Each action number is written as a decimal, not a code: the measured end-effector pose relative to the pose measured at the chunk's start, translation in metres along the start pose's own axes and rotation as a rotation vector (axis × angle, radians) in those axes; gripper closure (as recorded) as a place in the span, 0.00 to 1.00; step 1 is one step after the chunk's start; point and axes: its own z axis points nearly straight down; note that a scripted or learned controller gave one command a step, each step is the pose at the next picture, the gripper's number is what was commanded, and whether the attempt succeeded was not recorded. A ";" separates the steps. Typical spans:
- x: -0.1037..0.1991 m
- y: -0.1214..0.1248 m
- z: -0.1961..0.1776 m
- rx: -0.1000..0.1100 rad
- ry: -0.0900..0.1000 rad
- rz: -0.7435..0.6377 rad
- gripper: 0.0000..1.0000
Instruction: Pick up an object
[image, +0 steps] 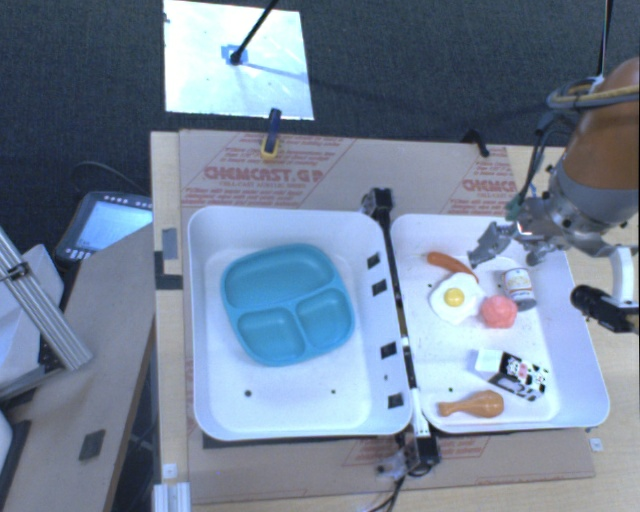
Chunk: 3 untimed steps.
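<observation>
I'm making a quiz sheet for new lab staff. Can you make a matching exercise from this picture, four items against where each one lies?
Items:
1. blue divided plate
2. fried egg
3. chicken drumstick
4. pink ball

Places:
A. near the front edge of the right bin
B. just right of the fried egg
C. in the left bin
D. just below the orange sausage

Pairs: 1-C, 2-D, 3-A, 4-B
</observation>
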 end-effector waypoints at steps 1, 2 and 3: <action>0.001 0.000 0.063 0.004 0.001 0.001 0.00; 0.006 0.000 0.106 0.003 0.001 0.002 0.00; -0.002 0.005 0.155 0.003 0.001 0.002 0.00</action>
